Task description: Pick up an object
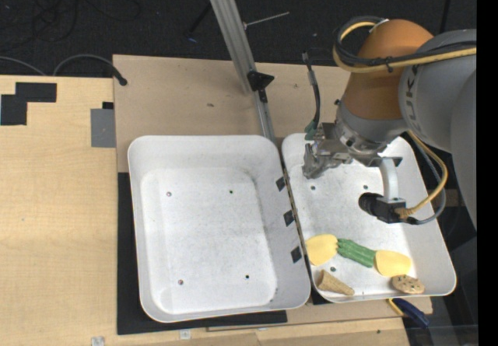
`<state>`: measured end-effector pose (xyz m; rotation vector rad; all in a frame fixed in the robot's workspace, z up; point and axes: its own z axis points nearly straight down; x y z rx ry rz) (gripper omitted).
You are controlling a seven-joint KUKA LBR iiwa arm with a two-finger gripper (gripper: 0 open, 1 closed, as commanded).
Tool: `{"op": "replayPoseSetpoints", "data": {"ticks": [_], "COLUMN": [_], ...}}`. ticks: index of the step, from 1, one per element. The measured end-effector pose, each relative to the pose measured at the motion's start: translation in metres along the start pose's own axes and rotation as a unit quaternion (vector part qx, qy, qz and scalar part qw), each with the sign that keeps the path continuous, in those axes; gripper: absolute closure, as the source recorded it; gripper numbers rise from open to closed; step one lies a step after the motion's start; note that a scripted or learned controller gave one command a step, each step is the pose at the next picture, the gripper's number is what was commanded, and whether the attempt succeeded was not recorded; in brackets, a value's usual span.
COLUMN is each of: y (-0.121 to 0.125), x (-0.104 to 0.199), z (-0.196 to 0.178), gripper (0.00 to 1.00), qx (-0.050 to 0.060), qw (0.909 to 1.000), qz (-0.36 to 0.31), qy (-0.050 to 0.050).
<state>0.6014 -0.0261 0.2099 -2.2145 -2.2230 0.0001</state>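
Observation:
My gripper point(314, 166) hangs over the upper left part of the right bin point(342, 197), below the grey arm with its orange band. I see nothing between its fingers. Along the right bin's front lie a yellow piece point(320, 249), a green piece point(357, 252) and a second yellow piece point(393, 263), end to end. A tan cone-shaped piece point(335, 284) and a small brown cookie-like piece point(407, 284) rest at the front rim. All of these sit well below my gripper in the view, apart from it.
The left bin point(206, 228) stands beside the right one, joined by black clips point(289, 218). A slanted metal rail point(233, 33) rises behind the bins. A black cable fitting point(381, 207) hangs from the arm over the right bin.

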Motion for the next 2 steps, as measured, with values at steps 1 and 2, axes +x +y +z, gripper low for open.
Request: {"op": "replayPoseSetpoints", "data": {"ticks": [1,2], "y": [-0.015,-0.015], "x": [0.041,0.093], "z": [-0.001,-0.008], "gripper": [1.00,1.00], "qx": [0.001,0.000], "qw": [1.0000,1.0000], "qz": [0.001,0.000], "qy": [0.000,0.000]}}
